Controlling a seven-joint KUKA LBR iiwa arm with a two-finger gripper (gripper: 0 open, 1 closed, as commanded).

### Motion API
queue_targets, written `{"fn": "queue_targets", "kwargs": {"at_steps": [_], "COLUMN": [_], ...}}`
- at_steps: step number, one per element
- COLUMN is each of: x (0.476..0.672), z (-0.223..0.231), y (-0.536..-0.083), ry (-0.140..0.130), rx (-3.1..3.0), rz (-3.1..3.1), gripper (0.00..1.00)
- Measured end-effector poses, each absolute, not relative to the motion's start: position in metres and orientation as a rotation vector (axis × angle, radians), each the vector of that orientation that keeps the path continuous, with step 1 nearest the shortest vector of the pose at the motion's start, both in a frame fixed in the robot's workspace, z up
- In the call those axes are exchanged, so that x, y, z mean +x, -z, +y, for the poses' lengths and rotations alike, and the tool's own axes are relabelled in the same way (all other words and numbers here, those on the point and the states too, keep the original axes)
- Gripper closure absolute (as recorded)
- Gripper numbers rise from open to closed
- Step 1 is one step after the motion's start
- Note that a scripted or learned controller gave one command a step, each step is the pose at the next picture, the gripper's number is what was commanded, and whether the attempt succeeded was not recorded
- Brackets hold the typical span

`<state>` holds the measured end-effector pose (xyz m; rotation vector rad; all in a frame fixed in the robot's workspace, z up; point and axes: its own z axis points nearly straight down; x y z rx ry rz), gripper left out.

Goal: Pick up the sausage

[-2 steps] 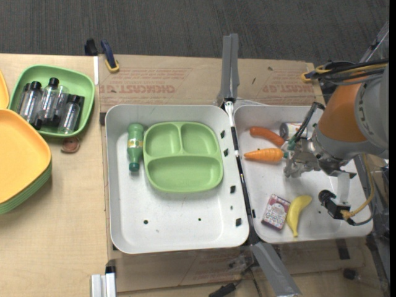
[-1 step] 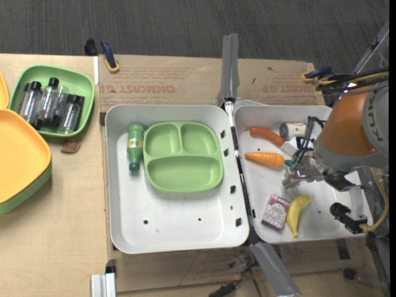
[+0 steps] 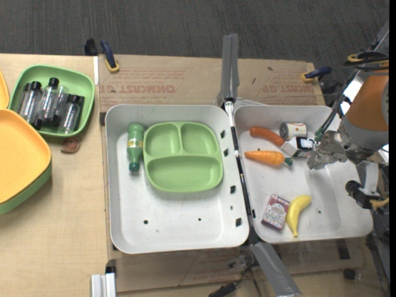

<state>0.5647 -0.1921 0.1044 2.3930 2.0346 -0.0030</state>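
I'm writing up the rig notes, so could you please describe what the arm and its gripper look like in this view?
The arm is a rounded grey body with a broad orange band above the wrist. At its end sits a silvery-grey metal gripper, with a darker blocky part next to it. Thin cables, one green and one white, run slantwise alongside the wrist. Any lettering or markings are too small to read.

Glossy plastic sausage (image 3: pixel 267 135) lies in a smooth white bin (image 3: pixel 328 224).

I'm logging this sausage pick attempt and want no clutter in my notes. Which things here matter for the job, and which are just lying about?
Part of the job:
sausage, right bin, gripper

Lying about:
carrot, banana, small box, can, green bottle, green divided plate, left bin, tray of bottles, yellow plates
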Motion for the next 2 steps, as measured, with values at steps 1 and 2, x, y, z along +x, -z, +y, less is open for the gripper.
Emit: {"fn": "queue_targets", "kwargs": {"at_steps": [1,2], "x": [0.522,0.482], "z": [-0.194,-0.118], "y": [-0.115,-0.122], "ry": [0.002,0.002], "rx": [2.239,2.017], "rz": [2.206,2.412], "gripper": [1.00,1.00]}}
